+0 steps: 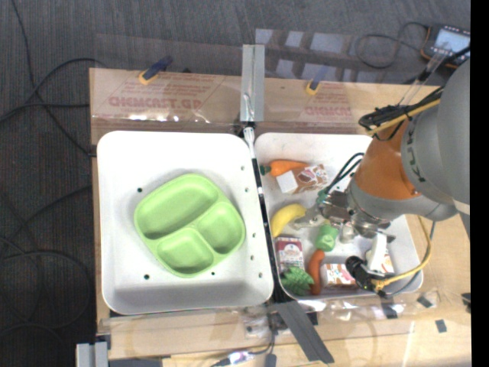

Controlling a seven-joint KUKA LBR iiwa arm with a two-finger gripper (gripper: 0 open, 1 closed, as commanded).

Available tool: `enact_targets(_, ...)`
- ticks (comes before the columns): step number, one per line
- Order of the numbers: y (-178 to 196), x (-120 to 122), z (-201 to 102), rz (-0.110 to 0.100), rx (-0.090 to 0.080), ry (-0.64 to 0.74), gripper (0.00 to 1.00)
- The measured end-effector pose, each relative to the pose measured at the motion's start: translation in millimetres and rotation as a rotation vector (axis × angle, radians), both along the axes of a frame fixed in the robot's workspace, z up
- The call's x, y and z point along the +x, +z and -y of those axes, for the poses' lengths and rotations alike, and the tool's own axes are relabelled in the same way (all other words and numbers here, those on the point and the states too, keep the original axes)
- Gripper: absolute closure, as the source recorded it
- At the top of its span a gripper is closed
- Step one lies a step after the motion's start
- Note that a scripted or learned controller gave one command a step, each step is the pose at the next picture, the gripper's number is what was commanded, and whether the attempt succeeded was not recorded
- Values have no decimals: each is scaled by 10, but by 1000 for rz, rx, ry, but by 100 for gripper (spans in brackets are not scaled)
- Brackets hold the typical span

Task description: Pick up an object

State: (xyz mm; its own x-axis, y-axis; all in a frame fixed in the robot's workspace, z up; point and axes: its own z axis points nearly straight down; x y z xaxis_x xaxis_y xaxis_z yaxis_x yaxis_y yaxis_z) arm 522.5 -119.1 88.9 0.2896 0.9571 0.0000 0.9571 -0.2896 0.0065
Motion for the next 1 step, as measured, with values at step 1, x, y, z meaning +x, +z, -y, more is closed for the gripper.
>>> enact_targets(1, 84, 7, -9, 0, 1, 2, 100)
